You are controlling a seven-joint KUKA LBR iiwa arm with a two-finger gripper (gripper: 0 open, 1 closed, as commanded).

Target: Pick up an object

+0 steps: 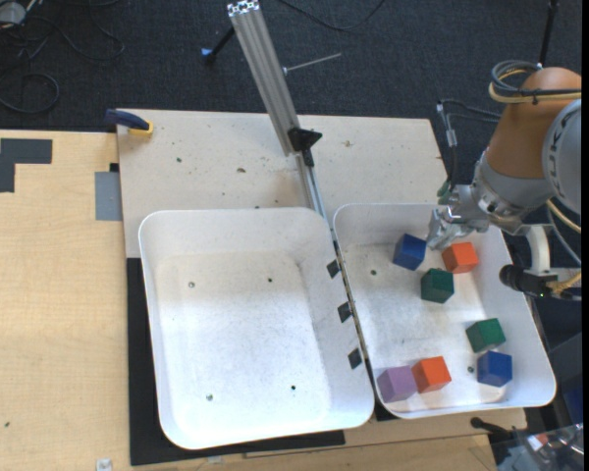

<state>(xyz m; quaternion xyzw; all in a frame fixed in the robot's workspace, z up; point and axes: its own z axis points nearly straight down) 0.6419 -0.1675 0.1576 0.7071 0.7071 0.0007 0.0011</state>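
Note:
Several small cubes lie in the right bin (412,405). A blue cube (409,252) sits near its upper middle, an orange cube (460,257) to its right and a dark green cube (437,286) just below them. Lower down are a green cube (485,335), a blue cube (494,368), an orange cube (432,373) and a purple cube (396,383). My gripper (442,232) reaches in from the right and hangs low between the upper blue cube and the upper orange cube. Nothing shows between its tips.
The left bin (177,234) stands beside the right one, with black clips (344,310) along the shared rim. A slanted aluminium post (268,72) rises behind the bins. Cables lie on the dark floor beyond the bench.

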